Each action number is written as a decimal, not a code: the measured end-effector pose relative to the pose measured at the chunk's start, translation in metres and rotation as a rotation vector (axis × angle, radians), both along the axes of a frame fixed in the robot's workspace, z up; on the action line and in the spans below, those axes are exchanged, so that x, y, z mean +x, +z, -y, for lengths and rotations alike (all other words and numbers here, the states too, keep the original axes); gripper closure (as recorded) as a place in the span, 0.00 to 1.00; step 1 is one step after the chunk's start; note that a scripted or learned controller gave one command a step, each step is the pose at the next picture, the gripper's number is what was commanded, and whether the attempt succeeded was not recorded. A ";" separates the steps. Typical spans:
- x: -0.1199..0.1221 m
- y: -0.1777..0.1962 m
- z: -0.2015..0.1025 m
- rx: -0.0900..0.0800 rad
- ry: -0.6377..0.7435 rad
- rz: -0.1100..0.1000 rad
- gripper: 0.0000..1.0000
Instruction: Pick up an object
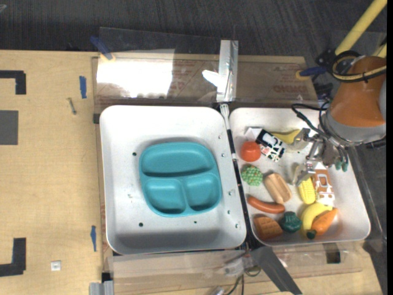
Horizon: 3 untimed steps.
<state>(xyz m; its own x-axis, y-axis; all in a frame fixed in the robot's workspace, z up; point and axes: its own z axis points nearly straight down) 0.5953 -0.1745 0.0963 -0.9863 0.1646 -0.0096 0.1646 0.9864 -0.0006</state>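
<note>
The right white bin (356, 195) holds several toy foods. Among them are a red tomato (250, 151), a black-and-white item (270, 144), a yellow banana (287, 136), a green broccoli (252, 176), a tan bun (276, 187), a sausage (266, 205) and a corn cob (306, 190). A white-and-red packet (324, 187), a yellow lemon (312, 213) and an orange carrot (324, 221) lie nearer the front. My gripper (314, 158) hangs low over the bin's right half, just above the corn cob and the packet. I see nothing held in it.
The left white bin (116, 183) carries a teal divided tray (179, 177). A brown piece (266, 227) and a dark green piece (290, 223) lie at the right bin's front. The orange-banded arm (359, 100) covers the bin's back right corner. A metal divider (227, 72) stands behind the bins.
</note>
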 end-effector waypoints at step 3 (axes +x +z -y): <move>-0.105 0.003 -0.037 0.003 -0.161 0.002 1.00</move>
<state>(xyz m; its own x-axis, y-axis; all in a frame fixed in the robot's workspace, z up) 0.4901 -0.1375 0.0991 -0.9470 0.3209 -0.0106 0.3209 0.9471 0.0028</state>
